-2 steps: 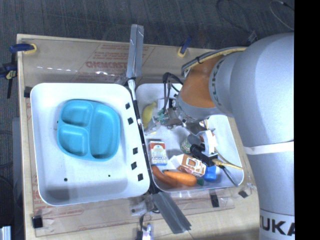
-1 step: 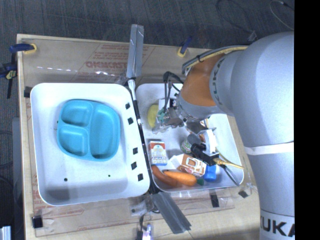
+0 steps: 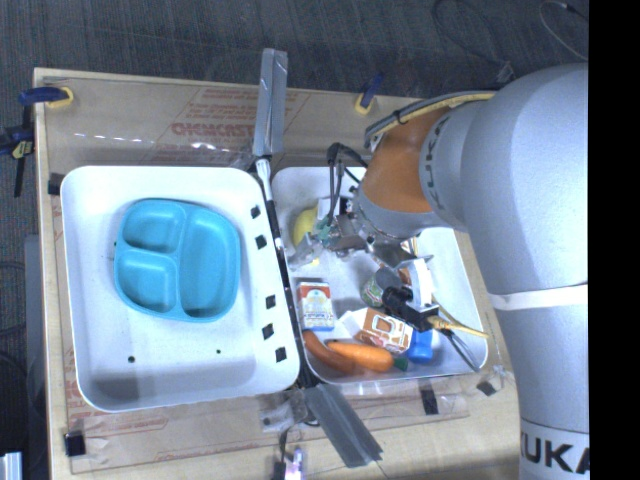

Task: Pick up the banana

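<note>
The banana lies in the right bin, near its upper left corner; only a short yellow stretch shows beside the arm's wrist. My gripper reaches down into that corner, right next to the banana and just below it. The wrist and cables cover the fingertips, so contact with the banana cannot be judged. The grey arm with its orange band spans the right bin from the right.
A blue divided tray rests in the left bin. In the right bin's lower part lie a small carton, a carrot, an orange box, a blue item and a green-lidded can.
</note>
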You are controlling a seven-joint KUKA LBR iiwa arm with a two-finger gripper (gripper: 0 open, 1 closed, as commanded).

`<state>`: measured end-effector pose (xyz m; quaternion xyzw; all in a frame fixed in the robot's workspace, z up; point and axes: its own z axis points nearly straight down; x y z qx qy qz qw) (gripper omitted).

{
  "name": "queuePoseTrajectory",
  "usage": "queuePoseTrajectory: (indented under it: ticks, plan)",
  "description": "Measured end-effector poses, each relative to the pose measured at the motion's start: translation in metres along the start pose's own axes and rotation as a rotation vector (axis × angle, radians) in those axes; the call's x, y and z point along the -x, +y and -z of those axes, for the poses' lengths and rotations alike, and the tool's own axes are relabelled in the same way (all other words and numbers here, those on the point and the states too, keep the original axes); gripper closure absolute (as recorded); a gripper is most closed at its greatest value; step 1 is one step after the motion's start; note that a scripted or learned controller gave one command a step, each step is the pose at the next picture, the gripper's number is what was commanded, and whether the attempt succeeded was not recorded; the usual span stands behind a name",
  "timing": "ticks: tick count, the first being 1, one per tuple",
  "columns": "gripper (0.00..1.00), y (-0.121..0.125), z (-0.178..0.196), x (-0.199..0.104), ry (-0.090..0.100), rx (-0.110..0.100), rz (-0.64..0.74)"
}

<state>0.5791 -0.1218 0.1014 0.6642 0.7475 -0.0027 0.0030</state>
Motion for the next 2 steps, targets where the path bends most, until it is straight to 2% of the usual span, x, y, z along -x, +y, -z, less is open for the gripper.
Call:
queuePoseTrajectory:
  ticks: [1, 2]
  plan:
    - [0.0, 0.0425, -0.0112, 0.0106, 0.009, -0.003, 0.006]
    - [1.0, 0.0429, -0.0031, 0.0095, 0.01, -0.006, 0.012]
